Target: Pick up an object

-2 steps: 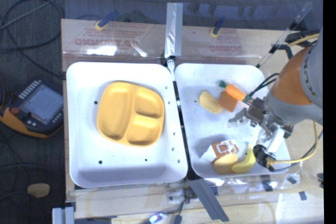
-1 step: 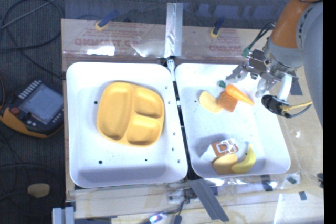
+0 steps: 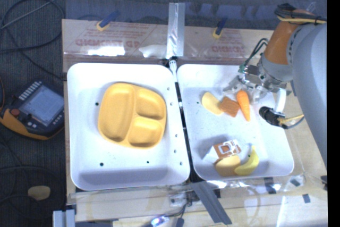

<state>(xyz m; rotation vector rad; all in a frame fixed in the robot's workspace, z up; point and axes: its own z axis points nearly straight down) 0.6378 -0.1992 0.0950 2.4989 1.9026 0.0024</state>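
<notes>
Approach step: the two-finger gripper point(image 3: 249, 84), fingers spread, hovers over the small orange plastic carrot point(image 3: 243, 104) in the right white bin point(image 3: 276, 159). Next move calls for descent, then closing.

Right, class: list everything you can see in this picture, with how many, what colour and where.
Bins: two, white, side by side on the bench.
Divided tray: one, yellow, in the left bin.
Carrot: one, orange, right bin, far side.
Pale wedge: one, yellow, left of the carrot.
Brown piece: one, orange-brown, between wedge and carrot.
Banana: one, yellow, right bin, near corner.
Small box-like item: one, orange and white, beside the banana.
Handheld controller: one, orange and black, on the floor, left.
Arm: one, grey with an orange band, from the right.
Claw: one, just above the carrot.
</notes>
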